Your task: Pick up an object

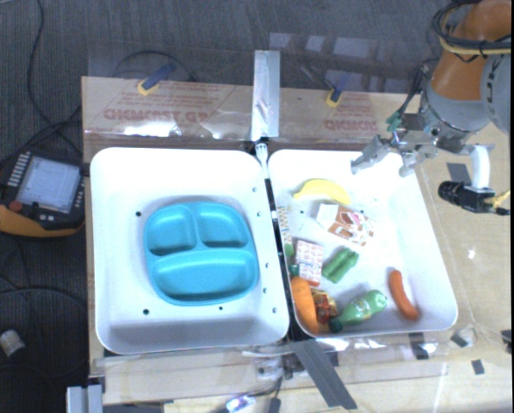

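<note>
Gripper (386, 155) is hovering over the far right corner of the right bin (433, 231), fingers spread open, nothing sitting between them. Arm (467, 54) is reaching in from the upper right, orange band showing above the wrist. All the pickable objects are lying in the right bin, toward its left and near side, apart from the gripper. Nearest one is the banana (318, 190), sitting below-left of the fingers near the far wall. Just beside it a red-and-white carton (349, 224) is lying flat; a second small printed packet (307, 255) is lying closer to the divider. A green pepper-like piece (340, 264) is sitting between the packet and the bin's middle. Near the front wall: a carrot (302, 302) is lying against the left corner, a green bottle (361, 308) is lying on its side next to it, and a sausage (402, 294) is lying well off to the right. Left bin (119, 188) is holding a blue sectioned tray (201, 253), three compartments, roughly centered.
</note>
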